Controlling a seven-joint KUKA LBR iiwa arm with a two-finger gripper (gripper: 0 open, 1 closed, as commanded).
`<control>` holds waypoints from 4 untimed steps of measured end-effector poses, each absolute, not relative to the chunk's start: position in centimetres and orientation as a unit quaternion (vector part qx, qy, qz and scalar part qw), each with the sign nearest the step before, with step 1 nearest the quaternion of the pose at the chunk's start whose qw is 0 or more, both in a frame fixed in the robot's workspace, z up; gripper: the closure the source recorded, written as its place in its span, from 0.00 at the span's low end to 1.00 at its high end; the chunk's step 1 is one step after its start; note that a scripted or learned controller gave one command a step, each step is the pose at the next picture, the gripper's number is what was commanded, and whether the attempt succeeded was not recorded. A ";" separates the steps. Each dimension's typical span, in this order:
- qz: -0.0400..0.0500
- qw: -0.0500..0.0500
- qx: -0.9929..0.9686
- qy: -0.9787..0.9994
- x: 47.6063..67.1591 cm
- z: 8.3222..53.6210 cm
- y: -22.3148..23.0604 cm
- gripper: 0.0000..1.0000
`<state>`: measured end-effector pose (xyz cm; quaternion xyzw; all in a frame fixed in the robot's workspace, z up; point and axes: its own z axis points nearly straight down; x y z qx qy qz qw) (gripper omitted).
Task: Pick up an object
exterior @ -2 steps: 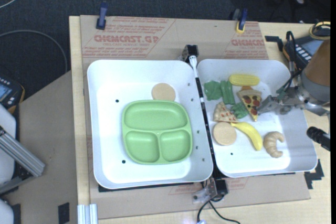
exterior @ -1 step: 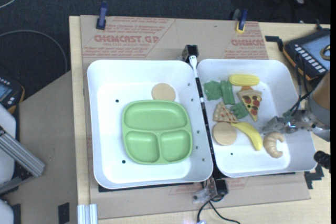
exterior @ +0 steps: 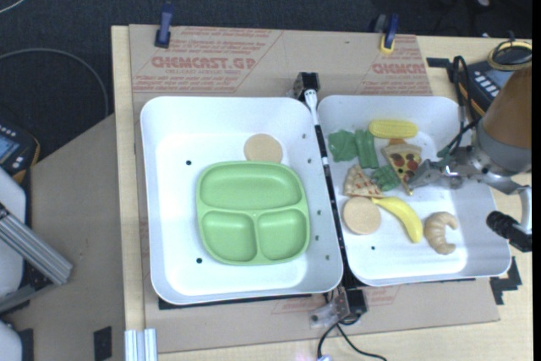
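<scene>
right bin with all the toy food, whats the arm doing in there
The arm reaches in from the right, and its gripper is low over the right bin, beside the pizza slice. Whether it has anything between its fingers can't be told from here. Corn, a banana, a croissant and a cookie lie around it. The left bin holds a green tray.
</scene>
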<state>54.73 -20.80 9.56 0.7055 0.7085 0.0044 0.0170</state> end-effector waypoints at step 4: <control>0.003 0.011 0.707 0.707 49.6 31.6 -22.7 1.00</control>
